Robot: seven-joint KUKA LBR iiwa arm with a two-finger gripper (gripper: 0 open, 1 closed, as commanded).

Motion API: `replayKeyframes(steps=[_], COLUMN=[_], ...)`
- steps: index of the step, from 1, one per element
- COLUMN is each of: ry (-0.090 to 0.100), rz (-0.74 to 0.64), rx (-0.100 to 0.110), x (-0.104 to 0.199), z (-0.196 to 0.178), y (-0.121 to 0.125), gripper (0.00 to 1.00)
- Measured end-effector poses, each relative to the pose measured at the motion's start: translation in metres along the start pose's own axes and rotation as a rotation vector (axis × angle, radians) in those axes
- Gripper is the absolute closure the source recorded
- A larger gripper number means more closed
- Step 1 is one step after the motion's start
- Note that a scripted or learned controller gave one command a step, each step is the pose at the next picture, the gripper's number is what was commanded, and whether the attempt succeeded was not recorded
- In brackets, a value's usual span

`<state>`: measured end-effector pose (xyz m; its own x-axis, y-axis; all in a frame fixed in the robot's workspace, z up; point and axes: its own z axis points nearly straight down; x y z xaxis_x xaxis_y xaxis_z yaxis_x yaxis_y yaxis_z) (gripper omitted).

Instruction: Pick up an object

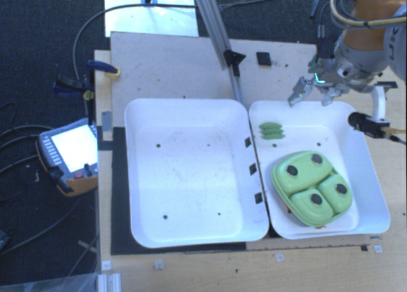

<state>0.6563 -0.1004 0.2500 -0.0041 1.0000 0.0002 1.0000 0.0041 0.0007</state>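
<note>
Two shallow white bins sit side by side, smooth and round-cornered. Left bin (187,170) lies well left of the claw (a few dark specks on its floor). Right bin (369,176) holds a small ridged green piece (272,131) below-left of the claw, and a glossy green three-lobed tray (311,187) further below. Claw (315,93) hovers over the far rim, fingers spread, holding nothing.

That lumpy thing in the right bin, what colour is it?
Light green with dark round spots, seen in the camera view.
</note>
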Motion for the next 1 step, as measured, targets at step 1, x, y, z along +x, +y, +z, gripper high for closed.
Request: replayKeyframes(steps=[1], ry=[0.000], rz=[0.000], rx=[-0.001], x=[0.0000], z=[-0.0006], y=[0.0003], gripper=[0.00])
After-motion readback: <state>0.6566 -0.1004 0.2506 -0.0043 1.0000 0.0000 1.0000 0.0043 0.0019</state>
